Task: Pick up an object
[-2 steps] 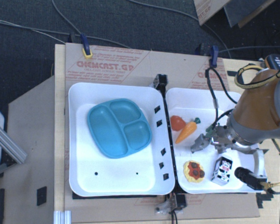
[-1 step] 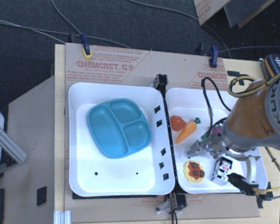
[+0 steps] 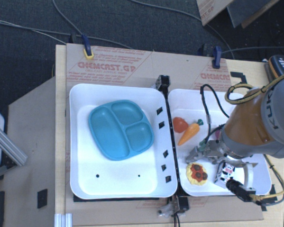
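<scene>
The toy carrot lies in the right bin, its long axis slanted, with the green top toward the upper right and the orange tip toward the lower left, touching a red tomato-like piece on its left. Below them a small toy pizza lies near the bin's front edge, and the gripper hangs between pizza and carrot; I cannot tell how it is set. In the left bin rests a blue divided plate, well apart.
</scene>
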